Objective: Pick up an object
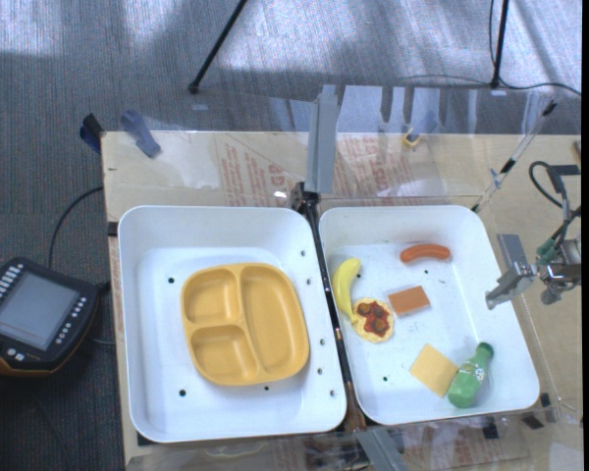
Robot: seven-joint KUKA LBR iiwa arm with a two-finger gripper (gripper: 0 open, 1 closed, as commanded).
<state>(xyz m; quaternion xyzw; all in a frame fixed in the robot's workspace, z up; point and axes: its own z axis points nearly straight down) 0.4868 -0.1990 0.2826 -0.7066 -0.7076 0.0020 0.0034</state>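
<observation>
Gripper (515, 281): sat at the right bin's right rim, above the wall; how it was set I could not tell, and nothing showed in its grasp.
Right bin (373, 226): held a banana (347, 285), a sausage (425, 253), a small pizza (374, 319), a brown square (408, 300), a cheese slice (433, 369) and a green bottle (469, 375).
Bottle: lay in the near right corner, touching the cheese slice.
Left bin (157, 234): carried a yellow divided tray (244, 322).
Nearest to gripper: the brown square, still well apart.
</observation>
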